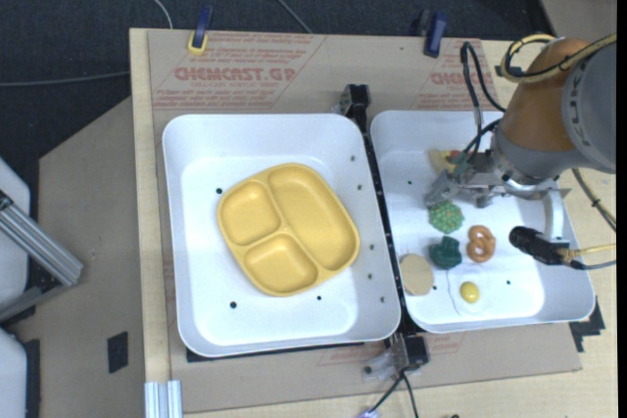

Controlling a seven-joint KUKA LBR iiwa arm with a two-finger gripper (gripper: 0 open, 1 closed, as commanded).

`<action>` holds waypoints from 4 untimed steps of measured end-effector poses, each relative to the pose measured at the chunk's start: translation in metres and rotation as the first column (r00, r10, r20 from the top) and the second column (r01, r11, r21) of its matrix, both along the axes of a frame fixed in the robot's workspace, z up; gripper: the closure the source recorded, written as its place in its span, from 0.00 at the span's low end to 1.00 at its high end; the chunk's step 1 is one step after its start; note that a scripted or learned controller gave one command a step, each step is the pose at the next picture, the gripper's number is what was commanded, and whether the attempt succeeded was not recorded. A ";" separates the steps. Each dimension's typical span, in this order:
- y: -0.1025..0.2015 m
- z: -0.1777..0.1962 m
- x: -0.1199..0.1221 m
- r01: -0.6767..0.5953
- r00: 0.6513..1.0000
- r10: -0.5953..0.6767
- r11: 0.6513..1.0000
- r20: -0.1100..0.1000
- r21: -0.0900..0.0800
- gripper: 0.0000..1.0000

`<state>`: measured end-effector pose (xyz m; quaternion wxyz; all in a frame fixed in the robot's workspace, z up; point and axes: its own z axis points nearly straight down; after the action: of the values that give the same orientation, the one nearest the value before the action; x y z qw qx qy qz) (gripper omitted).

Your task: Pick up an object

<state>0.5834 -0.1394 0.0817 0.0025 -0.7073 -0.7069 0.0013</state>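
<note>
My gripper (458,195) hangs low over the back half of the right bin (558,303), open, its fingers spread with nothing between them. Just below its tips lies a light green bumpy ball (447,215). A dark green piece (446,253) sits in front of that. A brown pretzel (480,243) lies to its right. Nearer the front are a small yellow piece (469,291) and a tan disc (417,274) by the bin's left wall. A pale yellowish item (449,158) lies behind the gripper.
The left bin (196,152) holds a yellow three-compartment plate (286,228) in its middle. The arm's orange band and grey body (549,113) stand over the right bin's back right corner. Black clamps sit between the two bins.
</note>
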 end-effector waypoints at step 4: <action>-0.005 0.204 0.009 -0.001 1.000 0.001 1.000 0.015 -0.005 1.00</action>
<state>0.5920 -0.1439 0.2858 -0.0045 -0.7068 -0.7074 -0.0023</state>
